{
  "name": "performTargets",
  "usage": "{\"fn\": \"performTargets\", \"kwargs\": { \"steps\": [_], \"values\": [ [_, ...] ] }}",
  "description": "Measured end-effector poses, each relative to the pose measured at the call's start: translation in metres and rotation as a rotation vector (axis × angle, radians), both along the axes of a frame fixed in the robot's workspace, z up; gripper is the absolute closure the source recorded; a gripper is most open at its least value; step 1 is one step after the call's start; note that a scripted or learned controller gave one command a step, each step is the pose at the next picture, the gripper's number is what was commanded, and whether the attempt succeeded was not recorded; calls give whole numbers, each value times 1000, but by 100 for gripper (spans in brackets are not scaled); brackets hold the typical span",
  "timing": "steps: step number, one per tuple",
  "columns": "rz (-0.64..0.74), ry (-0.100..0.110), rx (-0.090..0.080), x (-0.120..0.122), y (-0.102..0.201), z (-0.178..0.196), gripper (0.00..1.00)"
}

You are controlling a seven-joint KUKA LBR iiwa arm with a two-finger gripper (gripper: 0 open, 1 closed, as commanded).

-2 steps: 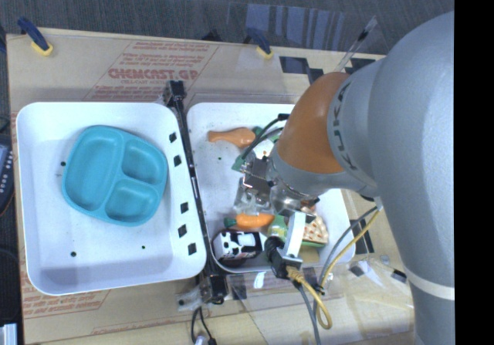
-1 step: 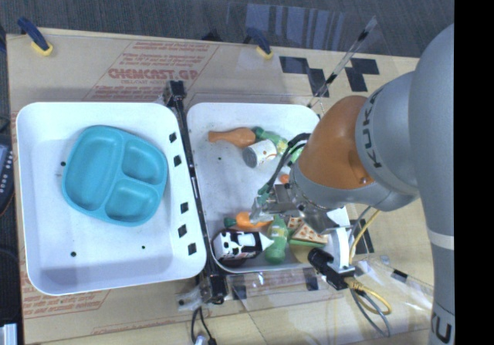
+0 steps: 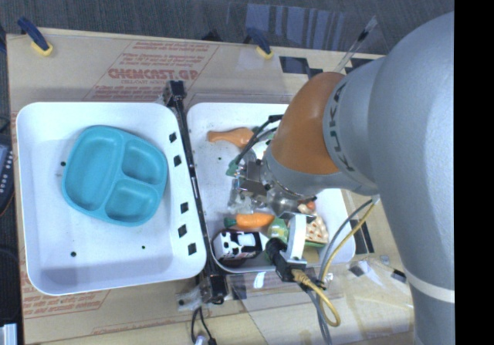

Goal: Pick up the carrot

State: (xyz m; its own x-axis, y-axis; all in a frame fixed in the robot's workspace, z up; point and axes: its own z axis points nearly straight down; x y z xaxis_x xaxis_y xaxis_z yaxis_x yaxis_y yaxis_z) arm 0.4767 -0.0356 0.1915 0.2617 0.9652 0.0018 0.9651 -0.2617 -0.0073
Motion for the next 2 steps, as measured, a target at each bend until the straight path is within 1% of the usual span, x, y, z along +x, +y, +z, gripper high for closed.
{"fn": "performTargets", "kwargs": {
  "steps": [1,2],
  "values": [
    [132,4,-1,7,-85,-28,100],
    [135,3,1,8,-83,-28,0]
  ]
}}
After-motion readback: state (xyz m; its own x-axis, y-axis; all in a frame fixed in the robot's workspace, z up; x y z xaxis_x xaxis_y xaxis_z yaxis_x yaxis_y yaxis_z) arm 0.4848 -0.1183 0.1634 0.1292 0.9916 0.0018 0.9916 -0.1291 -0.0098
